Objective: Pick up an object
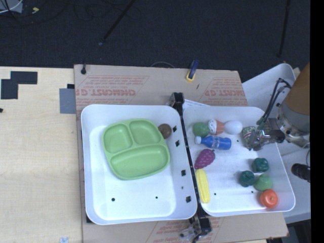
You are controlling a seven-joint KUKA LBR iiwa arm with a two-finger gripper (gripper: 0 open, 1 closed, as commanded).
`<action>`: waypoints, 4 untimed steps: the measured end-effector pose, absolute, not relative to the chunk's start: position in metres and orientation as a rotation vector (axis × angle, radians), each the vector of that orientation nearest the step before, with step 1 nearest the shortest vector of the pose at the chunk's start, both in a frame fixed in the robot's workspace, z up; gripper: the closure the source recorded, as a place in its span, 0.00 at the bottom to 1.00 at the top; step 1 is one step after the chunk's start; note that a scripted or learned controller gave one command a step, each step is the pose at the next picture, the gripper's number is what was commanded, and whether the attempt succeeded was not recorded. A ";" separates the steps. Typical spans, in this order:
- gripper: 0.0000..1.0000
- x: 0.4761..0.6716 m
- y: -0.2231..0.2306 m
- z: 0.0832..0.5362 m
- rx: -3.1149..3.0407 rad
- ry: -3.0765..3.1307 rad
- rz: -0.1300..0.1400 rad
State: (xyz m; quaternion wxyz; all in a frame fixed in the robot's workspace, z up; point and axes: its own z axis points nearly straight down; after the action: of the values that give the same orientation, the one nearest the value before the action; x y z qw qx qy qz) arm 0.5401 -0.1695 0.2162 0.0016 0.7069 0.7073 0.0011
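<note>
From the overhead camera I saw the counter [40, 151] carrying two white bins side by side. The left bin [96, 186] held a green divided plate [135, 148], with a small brown ball [165, 130] just beside the plate's upper right corner. The right bin [230, 199] held the loose objects: a green-and-orange toy [207, 128] and a white egg shape [233, 127] near the top, a blue bottle [214, 143] below them, a purple grape bunch [204, 158], a yellow corn cob [203, 185] along the left wall, two dark green pieces [253, 171], a lighter green one [263, 183] and an orange ball [269, 199] toward the lower right. The hand [251, 138] sat over the right bin's upper right part, near the white egg shape; I could not tell whether it was open, closed or holding anything
</note>
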 end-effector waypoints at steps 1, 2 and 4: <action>1.00 0.540 -0.170 0.228 2.221 2.223 0.001; 1.00 0.581 -0.134 0.238 2.217 2.226 0.003; 1.00 0.644 -0.070 0.238 2.218 2.224 0.003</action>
State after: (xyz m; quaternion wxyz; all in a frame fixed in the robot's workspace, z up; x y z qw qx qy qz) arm 0.6439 -0.0704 0.2378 0.0001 0.7062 0.7081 0.0010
